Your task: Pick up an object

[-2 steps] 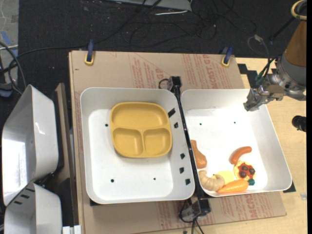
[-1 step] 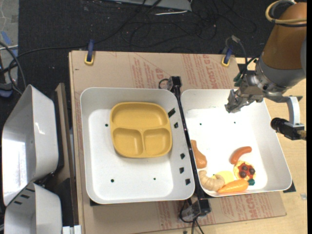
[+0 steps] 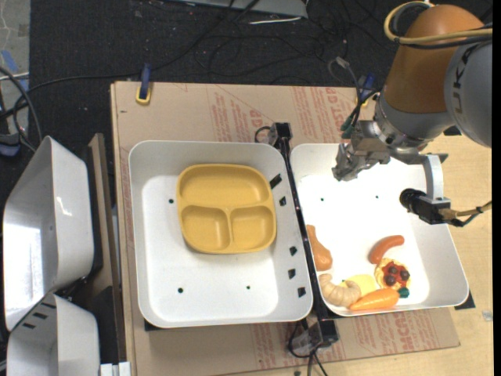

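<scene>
- Camera view looked down at a slant on a bench (image 3: 203, 108) with two shallow white bins side by side, the left bin (image 3: 145, 233) and the right bin (image 3: 356, 214).
- Found a yellow divided plate (image 3: 227, 208) lying flat in the middle of the left bin, alone there, and probably too broad and low for an easy pinch.
- Found the likelier targets heaped at the near end of the right bin (small toy foods, by the look of them): an orange sausage shape (image 3: 318, 247) against the left wall, a red sausage (image 3: 387, 247) further right, and below these a beige knobbly piece (image 3: 342, 291), a yellow block (image 3: 361, 282), a carrot (image 3: 376, 300) and a small tart with berries (image 3: 394, 274), touching or nearly so.
- Placed the gripper (image 3: 350, 168) over the far left part of the right bin, above bare white floor and well apart from the heap.
- Could not make out how wide the gripper stood; saw nothing held in it.
- Judged the pick not yet begun: reached in from the right, wrist pointed down, presumably poised above the bin for a clear descent.
- Judged the red sausage the simplest grab, lying apart from its neighbours; feared a crowded, slipping grasp among the clustered pieces.
</scene>
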Action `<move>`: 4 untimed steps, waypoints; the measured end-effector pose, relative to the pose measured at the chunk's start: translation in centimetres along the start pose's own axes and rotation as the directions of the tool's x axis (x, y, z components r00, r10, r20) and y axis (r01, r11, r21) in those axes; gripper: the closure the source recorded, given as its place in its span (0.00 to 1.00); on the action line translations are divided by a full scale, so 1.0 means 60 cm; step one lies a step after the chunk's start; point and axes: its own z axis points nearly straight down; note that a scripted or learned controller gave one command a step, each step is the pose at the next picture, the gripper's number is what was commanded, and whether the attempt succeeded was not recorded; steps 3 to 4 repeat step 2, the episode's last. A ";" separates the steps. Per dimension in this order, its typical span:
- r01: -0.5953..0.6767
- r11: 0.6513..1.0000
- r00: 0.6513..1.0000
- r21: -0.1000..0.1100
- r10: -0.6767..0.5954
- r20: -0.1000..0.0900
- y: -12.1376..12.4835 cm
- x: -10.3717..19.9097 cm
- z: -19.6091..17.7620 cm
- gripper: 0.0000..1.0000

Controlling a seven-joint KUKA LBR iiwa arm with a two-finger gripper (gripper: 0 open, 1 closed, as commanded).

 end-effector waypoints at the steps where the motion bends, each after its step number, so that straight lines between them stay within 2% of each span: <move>1: 0.001 1.000 1.000 0.000 -0.001 0.000 -0.009 0.089 0.003 1.00; 2: 0.002 1.000 1.000 0.000 -0.002 0.000 -0.008 0.188 0.022 1.00; 4: 0.002 1.000 1.000 0.000 -0.002 0.000 -0.008 0.188 0.022 1.00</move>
